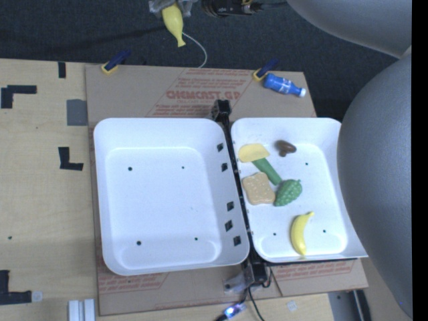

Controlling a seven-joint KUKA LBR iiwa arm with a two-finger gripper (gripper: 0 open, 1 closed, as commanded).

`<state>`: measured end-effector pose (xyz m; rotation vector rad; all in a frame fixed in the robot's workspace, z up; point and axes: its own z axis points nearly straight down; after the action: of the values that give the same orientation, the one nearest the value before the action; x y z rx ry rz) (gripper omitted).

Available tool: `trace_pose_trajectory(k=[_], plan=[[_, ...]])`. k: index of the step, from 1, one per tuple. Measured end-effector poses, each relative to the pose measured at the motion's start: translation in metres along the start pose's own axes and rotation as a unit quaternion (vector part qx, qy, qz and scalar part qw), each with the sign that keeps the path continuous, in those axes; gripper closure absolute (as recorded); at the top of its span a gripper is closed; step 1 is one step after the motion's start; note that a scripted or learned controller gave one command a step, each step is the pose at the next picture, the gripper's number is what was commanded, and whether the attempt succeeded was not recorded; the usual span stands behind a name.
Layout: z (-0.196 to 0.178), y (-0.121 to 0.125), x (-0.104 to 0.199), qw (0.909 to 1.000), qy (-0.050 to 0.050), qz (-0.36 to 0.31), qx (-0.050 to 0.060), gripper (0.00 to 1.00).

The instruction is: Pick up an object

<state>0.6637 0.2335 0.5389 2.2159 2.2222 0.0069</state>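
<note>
My gripper (172,5) is high at the top of the camera view, beyond the far edge of the bench. It is shut on a small yellow pear-shaped toy (174,23), which hangs below the fingers with its narrow end pointing down. The right bin (331,179) holds a yellow banana (301,233), a tan bread slice (258,189), a green leafy piece (289,192), a green stick (270,171) with a yellow cap (253,153), and a small brown piece (286,148).
The left bin (107,179) sits beside the right one, joined by a black divider (231,179). A blue bottle (283,85) lies on the cardboard behind the right bin. The grey arm (388,146) fills the right side.
</note>
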Motion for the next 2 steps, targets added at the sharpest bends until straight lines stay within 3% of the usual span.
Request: trace_pose_trajectory(k=[2], plan=[[0.004, -0.105, 0.000, 1.0000, -0.001, 0.000, 0.005, 1.00]])
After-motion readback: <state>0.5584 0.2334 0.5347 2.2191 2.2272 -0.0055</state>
